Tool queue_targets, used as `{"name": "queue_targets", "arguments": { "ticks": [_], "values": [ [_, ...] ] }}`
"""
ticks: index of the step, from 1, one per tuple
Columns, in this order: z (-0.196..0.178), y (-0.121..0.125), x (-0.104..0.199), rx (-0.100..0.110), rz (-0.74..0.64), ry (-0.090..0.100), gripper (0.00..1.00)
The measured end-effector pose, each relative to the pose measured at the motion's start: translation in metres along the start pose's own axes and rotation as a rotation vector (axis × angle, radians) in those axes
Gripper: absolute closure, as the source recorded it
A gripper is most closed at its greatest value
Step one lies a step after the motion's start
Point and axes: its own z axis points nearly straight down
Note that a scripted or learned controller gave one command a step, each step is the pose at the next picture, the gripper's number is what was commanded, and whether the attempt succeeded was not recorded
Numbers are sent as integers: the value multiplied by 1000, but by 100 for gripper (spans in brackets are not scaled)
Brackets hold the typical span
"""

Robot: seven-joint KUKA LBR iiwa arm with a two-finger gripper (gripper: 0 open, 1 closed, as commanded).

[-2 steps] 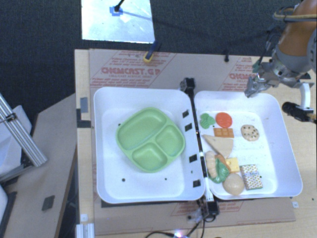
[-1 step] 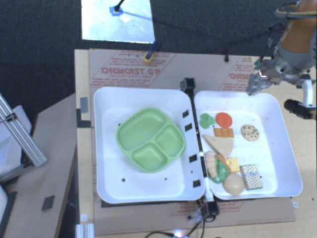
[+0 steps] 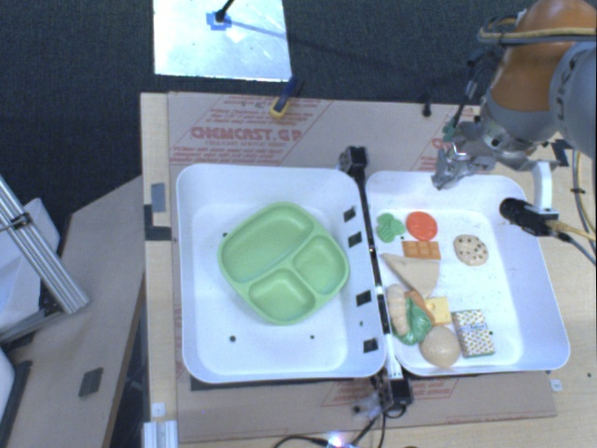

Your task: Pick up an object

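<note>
Broadly, the counter [image 3: 233, 124] carries a brown sheet printed in red with "CHEMCAST GP", read upside down at twelve o'clock of the left bin [image 3: 201, 343]. That bin holds a green three-part plate [image 3: 283, 262] near its middle, with bare white floor all around it out to the rim. The right bin [image 3: 527, 297] touches it along a black clipped seam. The arm [image 3: 536, 63] hangs over this bin's one o'clock corner, and its tool [image 3: 450, 174] sits just at the far rim, above bare floor; whether it is apart or together I cannot tell. The objects cluster from centre toward seven o'clock: a beige wedge [image 3: 417, 273], a pale egg shape [image 3: 440, 346], a patterned packet [image 3: 474, 332], a red disc [image 3: 422, 224], a cookie [image 3: 470, 249], a green piece [image 3: 390, 225] and an orange waffle square [image 3: 421, 249]. The three o'clock side lies open.
</note>
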Motion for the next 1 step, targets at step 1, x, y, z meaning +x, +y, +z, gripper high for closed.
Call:
{"name": "queue_targets", "arguments": {
  "ticks": [1],
  "values": [
    [-15,6,53,-3,-1,0,100]
  ]
}}
